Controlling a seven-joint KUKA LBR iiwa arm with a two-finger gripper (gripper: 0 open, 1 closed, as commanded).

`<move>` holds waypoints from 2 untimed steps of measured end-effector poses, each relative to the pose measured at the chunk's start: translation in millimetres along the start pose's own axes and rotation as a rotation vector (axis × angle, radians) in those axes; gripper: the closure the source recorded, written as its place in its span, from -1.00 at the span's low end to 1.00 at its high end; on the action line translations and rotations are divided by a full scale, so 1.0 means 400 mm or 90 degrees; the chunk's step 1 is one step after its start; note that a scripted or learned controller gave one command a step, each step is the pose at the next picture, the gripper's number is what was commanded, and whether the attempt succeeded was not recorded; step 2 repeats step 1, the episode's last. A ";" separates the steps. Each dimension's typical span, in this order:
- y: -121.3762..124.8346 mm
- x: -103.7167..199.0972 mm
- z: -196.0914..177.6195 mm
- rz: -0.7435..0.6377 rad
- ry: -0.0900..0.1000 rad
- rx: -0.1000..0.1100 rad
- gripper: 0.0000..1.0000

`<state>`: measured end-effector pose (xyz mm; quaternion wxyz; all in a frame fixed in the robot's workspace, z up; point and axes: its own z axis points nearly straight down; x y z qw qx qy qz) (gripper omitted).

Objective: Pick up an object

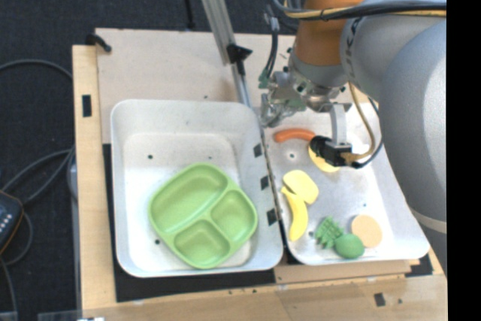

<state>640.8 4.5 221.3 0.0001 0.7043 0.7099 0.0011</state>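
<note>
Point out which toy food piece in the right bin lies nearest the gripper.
The orange sausage-shaped piece, lying at the far end of the right bin, just below the gripper. The banana, the green piece and the tan disc all lie nearer the camera.

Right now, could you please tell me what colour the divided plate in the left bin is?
Light green; the divided plate shows clearly in the camera view.

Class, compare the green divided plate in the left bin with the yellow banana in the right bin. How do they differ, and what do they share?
Colour: the green divided plate is light green; the banana is yellow. Shape: the plate is broad with three compartments; the banana is narrow and curved. Size: the plate is far larger than the banana. Place: the plate lies in the left bin, the banana in the right bin. Both lie flat, apart from the gripper.
</note>
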 end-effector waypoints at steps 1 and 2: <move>0.047 0.099 -0.032 0.001 0.000 -0.001 1.00; 0.047 0.099 -0.032 0.001 0.000 -0.001 1.00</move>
